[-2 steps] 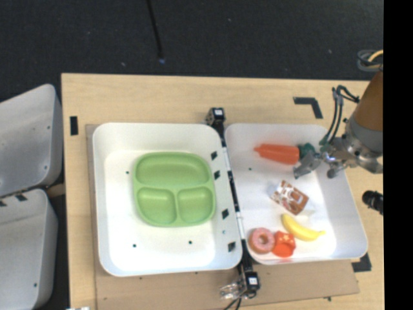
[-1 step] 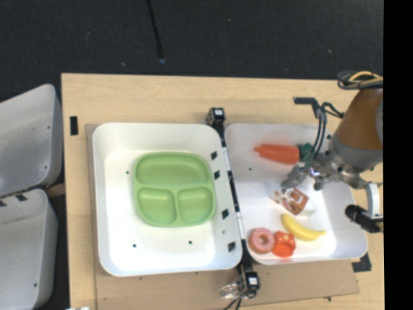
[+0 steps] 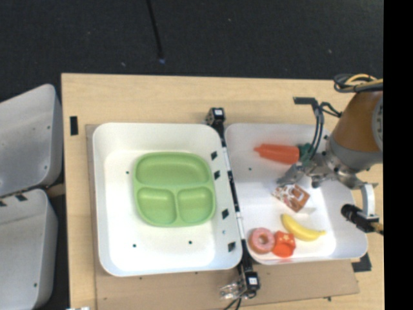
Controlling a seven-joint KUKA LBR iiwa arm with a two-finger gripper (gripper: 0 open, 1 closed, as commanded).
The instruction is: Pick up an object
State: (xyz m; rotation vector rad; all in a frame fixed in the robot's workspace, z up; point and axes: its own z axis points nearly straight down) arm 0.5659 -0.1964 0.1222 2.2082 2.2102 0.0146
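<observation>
Tool (image 3: 298, 176) of my arm hangs low in the right bin (image 3: 258, 137), just above a brown snack packet (image 3: 294, 197); I cannot tell its opening.

A light wooden tabletop (image 3: 148, 95) carries two shallow white bins side by side. The left bin (image 3: 110, 237) holds a green divided plate (image 3: 173, 187) lying flat near its middle, with one long compartment toward the far edge and two smaller ones toward the near edge. The right bin (image 3: 342, 237) sits just beside it, the two meeting along a seam with small black clips (image 3: 226, 213). A black fitting (image 3: 215, 115) stands at the far end of that seam and another (image 3: 249, 279) at the near end. Off the tabletop's left edge are two pale grey panels (image 3: 26, 141). Dark floor (image 3: 258, 24) lies beyond the far edge.
</observation>
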